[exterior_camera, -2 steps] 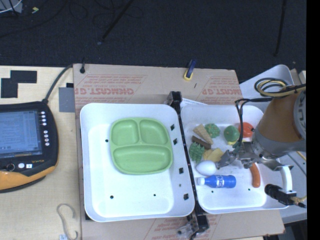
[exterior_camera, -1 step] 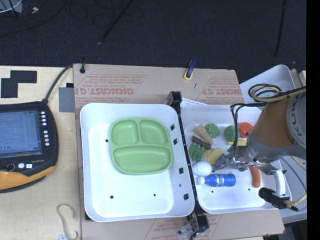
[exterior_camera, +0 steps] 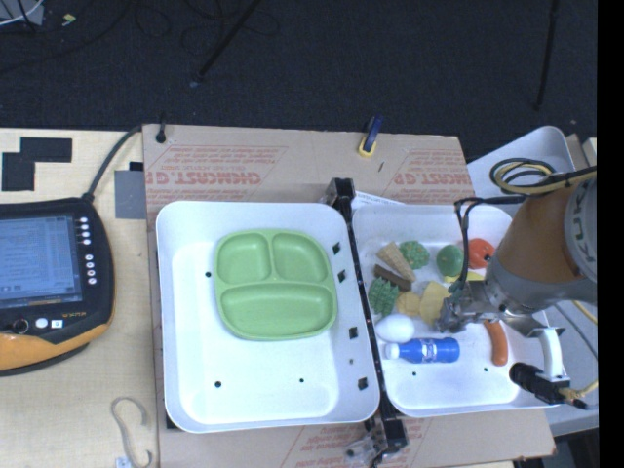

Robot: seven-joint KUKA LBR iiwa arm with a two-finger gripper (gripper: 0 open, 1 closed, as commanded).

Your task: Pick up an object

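Note:
The right bin (exterior_camera: 458,398) holds several small toy foods: a blue bottle (exterior_camera: 429,350) lying on its side, a white egg (exterior_camera: 395,329), yellow pieces (exterior_camera: 421,302), a green leafy piece (exterior_camera: 381,296), a brown-and-tan cone piece (exterior_camera: 394,262), two green round items (exterior_camera: 415,253) (exterior_camera: 448,259), an orange-red item (exterior_camera: 481,253) and an orange carrot-like stick (exterior_camera: 498,343). My gripper (exterior_camera: 458,312) reaches down from the right among the yellow pieces, just above the blue bottle. The arm's wrist hides the fingertips.
The left bin (exterior_camera: 185,359) carries a green divided plate (exterior_camera: 274,286). A teach pendant (exterior_camera: 49,281) lies on the bench at far left. A black clamp (exterior_camera: 341,191) sits between the bins at the back. Cables (exterior_camera: 522,174) loop behind the arm.

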